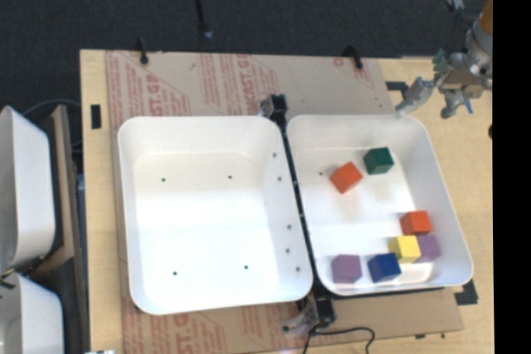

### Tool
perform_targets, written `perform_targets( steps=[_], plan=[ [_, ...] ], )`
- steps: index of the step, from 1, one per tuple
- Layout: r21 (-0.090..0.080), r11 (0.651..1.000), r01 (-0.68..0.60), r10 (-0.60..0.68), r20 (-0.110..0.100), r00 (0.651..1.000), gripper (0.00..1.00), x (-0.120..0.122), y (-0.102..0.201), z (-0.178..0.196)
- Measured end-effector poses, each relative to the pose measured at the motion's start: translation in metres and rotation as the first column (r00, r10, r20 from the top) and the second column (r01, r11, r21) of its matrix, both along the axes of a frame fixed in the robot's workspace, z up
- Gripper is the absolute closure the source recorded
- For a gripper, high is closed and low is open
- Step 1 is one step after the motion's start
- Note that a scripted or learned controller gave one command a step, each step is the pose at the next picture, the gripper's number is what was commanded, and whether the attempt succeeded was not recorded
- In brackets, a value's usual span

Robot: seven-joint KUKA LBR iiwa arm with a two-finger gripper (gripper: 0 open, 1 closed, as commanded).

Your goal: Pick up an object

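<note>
Camera view: gripper (pixel 444 99) above right bin (pixel 444 178) — grip unreadable; cardboard (pixel 207 83) print illegible.

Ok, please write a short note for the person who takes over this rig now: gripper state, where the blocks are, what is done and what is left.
Gripper: at the upper right, above the far right corner of the right bin, outside the blocks' area. It holds nothing that can be seen.
Blocks, all in the right bin: orange block and green block near the middle; a second orange block, yellow block, blue block and two purple blocks clustered at the near right corner.
Done: no pick yet.
Left: choose a block, descend, grasp, lift. The two middle blocks stand apart from the cluster and look easier.
</note>
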State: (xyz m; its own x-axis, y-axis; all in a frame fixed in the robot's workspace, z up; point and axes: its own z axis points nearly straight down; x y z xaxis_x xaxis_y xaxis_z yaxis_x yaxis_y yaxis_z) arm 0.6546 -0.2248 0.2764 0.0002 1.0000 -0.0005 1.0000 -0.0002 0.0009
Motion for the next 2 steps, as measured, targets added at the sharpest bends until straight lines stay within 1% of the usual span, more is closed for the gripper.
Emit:
perform_targets(
  steps=[1, 2],
  plan=[
    [0.004, 1.000, -0.006, 0.006, -0.009, 1.000, 0.00, 0.022, 0.082, -0.114],
    [0.002, 1.000, 0.000, 0.000, -0.007, 1.000, 0.00, -0.026, 0.104, -0.179]
  ],
)
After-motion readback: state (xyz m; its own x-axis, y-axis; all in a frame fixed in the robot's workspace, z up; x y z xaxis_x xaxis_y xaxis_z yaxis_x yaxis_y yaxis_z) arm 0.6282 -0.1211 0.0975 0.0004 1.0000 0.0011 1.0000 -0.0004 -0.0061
